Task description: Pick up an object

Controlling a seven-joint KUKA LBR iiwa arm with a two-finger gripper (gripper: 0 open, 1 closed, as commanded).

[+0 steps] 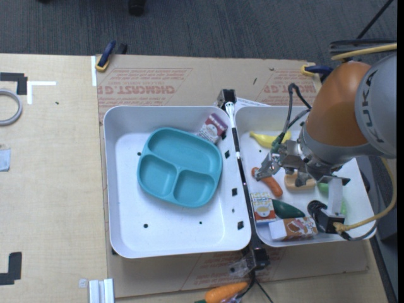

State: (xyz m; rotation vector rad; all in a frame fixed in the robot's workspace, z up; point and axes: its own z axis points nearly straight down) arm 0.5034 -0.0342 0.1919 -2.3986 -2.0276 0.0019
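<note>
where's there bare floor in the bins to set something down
Left bin: a bare strip along the near wall below the teal divided plate, and a narrower one along its left wall. Right bin is crowded: banana, carrot, cartons and the gripper above them.

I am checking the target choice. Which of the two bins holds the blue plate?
The left bin holds the blue plate, a three-compartment one lying flat near a small packet. The right bin holds toy food instead, under the arm.

Dark grey carpet floor [252,17] lies beyond the counter's [50,188] far edge, where black chair castors [136,6] stand.
</note>
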